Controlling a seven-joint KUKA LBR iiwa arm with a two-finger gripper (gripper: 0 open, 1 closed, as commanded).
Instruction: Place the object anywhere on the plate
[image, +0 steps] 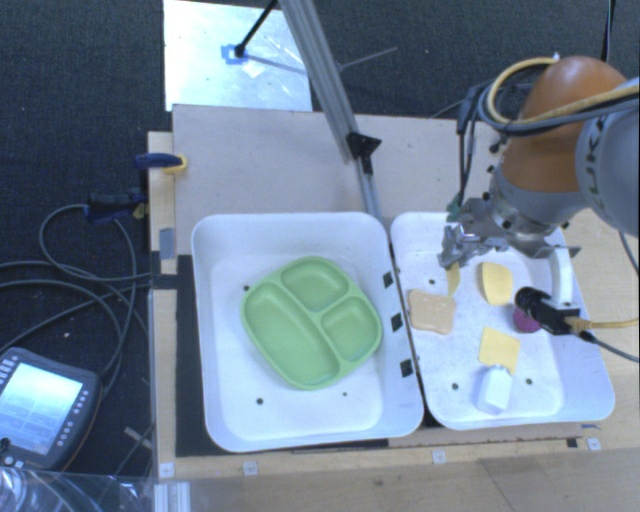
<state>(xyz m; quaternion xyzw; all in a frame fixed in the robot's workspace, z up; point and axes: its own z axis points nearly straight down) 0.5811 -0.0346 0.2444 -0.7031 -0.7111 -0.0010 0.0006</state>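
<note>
Camera view shows my arm (560, 120) reaching in from the upper right, my gripper (462, 243) low over the right bin (590, 400); its grip I cannot tell. I count three yellow pieces (494, 282), one toast slice (431, 312) and one white block (493, 389) there. One green plate (312, 320) lies in the left bin (225, 400).

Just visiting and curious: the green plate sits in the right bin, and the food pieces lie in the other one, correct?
Not quite. The camera view shows the green plate in the left bin; the food pieces, such as the toast slice, do lie in the other bin, where the gripper is.
</note>
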